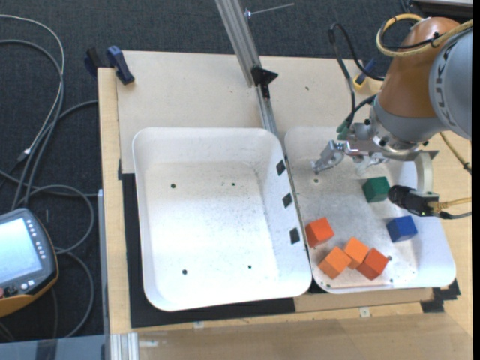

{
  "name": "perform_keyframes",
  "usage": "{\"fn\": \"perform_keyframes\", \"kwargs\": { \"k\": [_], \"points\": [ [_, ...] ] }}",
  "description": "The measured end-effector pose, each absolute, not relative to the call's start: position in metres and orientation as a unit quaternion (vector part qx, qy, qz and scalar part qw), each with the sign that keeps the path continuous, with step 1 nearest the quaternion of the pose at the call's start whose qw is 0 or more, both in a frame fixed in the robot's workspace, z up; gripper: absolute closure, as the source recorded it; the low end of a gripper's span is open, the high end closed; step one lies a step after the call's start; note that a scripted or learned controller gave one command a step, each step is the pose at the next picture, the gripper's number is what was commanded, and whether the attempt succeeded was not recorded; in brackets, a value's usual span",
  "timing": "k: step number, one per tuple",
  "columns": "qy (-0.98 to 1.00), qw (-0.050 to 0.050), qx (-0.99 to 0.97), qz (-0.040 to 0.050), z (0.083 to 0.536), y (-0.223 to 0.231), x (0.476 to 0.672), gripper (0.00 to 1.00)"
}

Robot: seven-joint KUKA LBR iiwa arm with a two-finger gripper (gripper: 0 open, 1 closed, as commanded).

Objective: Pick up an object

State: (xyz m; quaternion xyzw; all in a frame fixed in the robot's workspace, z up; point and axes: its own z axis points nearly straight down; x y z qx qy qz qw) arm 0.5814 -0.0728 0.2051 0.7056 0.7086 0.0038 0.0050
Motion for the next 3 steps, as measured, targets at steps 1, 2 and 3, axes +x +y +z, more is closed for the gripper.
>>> {"fn": "perform_keyframes", "kwargs": {
  "k": [1, 2, 3],
  "points": [
    [0.705, -0.002, 0.71, 0.0015, 0.109, -0.111, 0.496, 0.0],
    [0.707, 0.006, 0.707, 0.0012, 0.138, -0.173, 0.56, 0.0],
    [0.703, 0.006, 0.711, -0.0101, 0.103, -0.204, 0.601, 0.0]
  ]
}}
